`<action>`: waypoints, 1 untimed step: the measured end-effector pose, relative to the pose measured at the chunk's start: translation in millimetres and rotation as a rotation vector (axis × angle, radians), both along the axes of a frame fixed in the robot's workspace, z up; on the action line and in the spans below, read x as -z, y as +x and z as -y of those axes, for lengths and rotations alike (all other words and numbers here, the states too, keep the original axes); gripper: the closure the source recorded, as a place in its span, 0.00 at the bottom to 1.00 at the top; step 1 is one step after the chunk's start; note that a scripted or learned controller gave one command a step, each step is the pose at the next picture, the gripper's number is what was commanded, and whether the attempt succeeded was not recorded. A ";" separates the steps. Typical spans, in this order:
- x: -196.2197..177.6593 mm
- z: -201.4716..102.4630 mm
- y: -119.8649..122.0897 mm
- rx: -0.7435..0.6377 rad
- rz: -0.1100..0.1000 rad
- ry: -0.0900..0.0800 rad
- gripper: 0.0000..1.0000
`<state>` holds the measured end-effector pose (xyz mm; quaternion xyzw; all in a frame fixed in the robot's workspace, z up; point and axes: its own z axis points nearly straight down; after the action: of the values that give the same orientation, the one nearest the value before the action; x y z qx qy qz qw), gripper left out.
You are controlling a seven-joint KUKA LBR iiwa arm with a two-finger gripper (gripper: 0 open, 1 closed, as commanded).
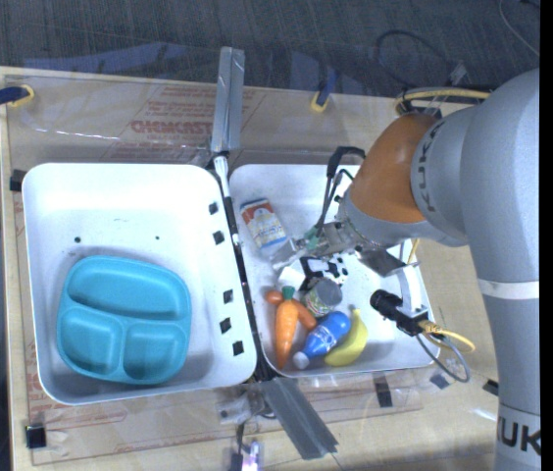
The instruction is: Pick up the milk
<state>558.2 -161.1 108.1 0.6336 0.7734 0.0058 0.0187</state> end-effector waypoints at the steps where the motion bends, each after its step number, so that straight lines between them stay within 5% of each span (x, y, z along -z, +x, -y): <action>1: 0.3 46.3 -15.9 0.160 -0.001 0.013 0.00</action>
<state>542.3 -207.4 107.8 0.6936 0.7201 0.0092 0.0145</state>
